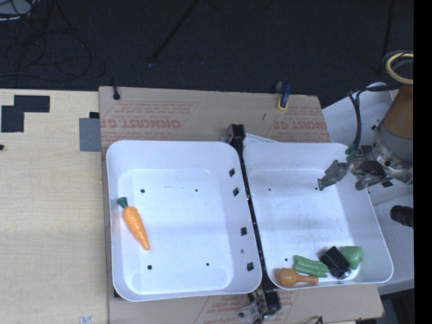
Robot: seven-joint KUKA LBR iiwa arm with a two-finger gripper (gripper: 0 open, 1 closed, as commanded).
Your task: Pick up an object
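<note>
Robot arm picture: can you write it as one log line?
gripper: over right bin, holds nothing | carrot: left bin | green, black, orange items: right bin's near edge

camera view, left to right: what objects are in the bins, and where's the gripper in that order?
carrot in the left bin → orange pear-shaped piece → green bean pod → black block → green piece, all in the right bin. The gripper hangs above the right bin's far right side.
</note>
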